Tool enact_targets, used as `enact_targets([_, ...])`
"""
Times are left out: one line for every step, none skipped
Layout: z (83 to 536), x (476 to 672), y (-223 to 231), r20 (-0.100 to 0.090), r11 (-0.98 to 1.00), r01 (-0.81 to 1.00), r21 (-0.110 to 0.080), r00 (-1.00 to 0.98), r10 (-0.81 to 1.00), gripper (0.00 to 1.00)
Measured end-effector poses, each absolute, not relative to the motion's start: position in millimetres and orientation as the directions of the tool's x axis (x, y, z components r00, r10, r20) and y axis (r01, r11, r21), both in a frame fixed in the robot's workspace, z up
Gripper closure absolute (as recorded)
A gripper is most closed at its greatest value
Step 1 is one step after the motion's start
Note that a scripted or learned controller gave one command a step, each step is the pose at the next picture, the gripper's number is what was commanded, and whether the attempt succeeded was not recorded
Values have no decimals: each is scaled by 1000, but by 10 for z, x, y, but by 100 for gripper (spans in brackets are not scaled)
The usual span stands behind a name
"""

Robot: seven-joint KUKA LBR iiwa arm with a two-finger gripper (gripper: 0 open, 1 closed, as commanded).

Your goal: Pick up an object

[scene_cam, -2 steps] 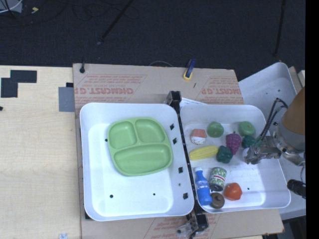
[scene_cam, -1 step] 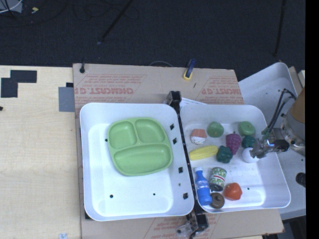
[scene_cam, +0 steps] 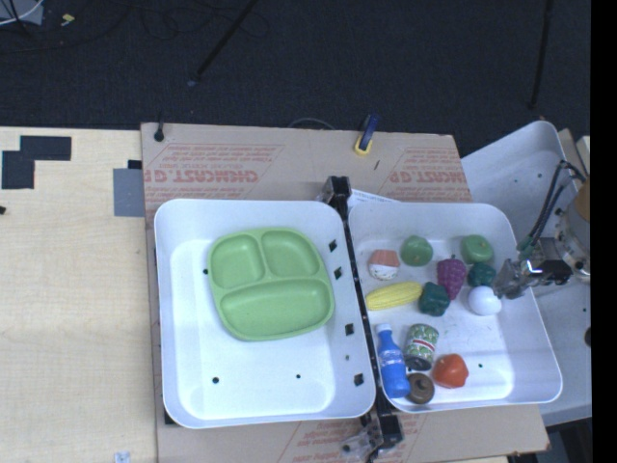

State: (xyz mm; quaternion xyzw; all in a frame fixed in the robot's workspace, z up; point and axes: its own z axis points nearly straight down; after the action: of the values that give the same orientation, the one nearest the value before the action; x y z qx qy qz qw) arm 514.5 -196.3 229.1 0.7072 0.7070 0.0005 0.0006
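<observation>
My gripper (scene_cam: 513, 280) reaches in over the right rim of the right bin (scene_cam: 528, 360), low and close to a white egg (scene_cam: 484, 302) and a small teal piece (scene_cam: 481, 276). I see nothing held in it. The bin's toy food includes purple grapes (scene_cam: 450, 275), a dark green pepper (scene_cam: 434, 299), yellow corn (scene_cam: 393, 296), two green round fruits (scene_cam: 416, 251) (scene_cam: 475, 249), a white and red piece (scene_cam: 384, 264), a small can (scene_cam: 420, 343), a blue bottle (scene_cam: 390, 363), a red tomato (scene_cam: 450, 370) and a brown ring (scene_cam: 420, 388).
A green divided plate (scene_cam: 270, 283) lies in the left bin (scene_cam: 193, 374). The bins' shared wall (scene_cam: 349, 287) runs down the middle. Bare floor in the right bin lies around its lower right corner.
</observation>
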Motion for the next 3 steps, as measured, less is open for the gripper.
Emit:
enact_targets([2352, 5225, -1511, 2, 4, 1000, 0, -4, 1000, 100])
enact_targets([2389, 5240, -1043, 3, 4, 1000, -2, -4, 1000, 100])
enact_targets([2239, 5250, -582, 3, 3, 1000, -4, -3, 1000, 100])
